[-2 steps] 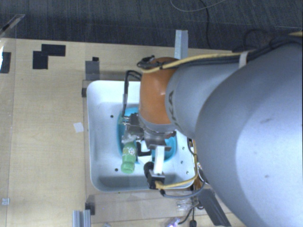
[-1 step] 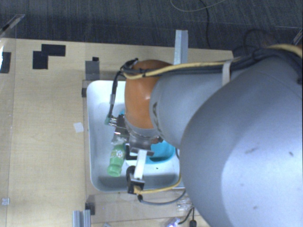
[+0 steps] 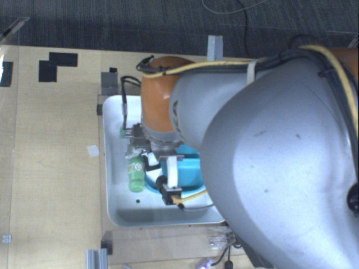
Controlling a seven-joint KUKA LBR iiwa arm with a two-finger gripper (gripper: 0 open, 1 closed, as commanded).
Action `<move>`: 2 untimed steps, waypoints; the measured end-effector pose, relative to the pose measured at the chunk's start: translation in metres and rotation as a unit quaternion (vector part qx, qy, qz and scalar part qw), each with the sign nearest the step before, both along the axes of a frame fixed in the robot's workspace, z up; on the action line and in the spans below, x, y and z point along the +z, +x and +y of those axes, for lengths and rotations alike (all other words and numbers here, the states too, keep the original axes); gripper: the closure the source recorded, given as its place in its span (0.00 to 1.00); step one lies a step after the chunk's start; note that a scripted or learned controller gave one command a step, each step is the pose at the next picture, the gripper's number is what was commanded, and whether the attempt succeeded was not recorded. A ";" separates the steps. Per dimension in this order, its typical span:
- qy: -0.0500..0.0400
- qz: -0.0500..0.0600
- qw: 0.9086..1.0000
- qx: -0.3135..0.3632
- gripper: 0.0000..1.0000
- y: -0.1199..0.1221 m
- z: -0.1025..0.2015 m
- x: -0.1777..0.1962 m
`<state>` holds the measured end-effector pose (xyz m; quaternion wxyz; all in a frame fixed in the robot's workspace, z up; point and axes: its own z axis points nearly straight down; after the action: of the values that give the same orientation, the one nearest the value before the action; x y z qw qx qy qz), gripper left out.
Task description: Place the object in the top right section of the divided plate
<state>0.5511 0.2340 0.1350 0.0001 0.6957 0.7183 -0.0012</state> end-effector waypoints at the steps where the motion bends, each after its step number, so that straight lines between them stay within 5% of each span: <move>1: 0.016 -0.015 0.934 -0.357 1.00 0.028 -0.008 -0.026; 2: 0.012 -0.004 0.944 -0.331 1.00 0.033 -0.016 -0.018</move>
<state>0.5844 0.2175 0.1166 -0.0060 0.8942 0.4475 0.0104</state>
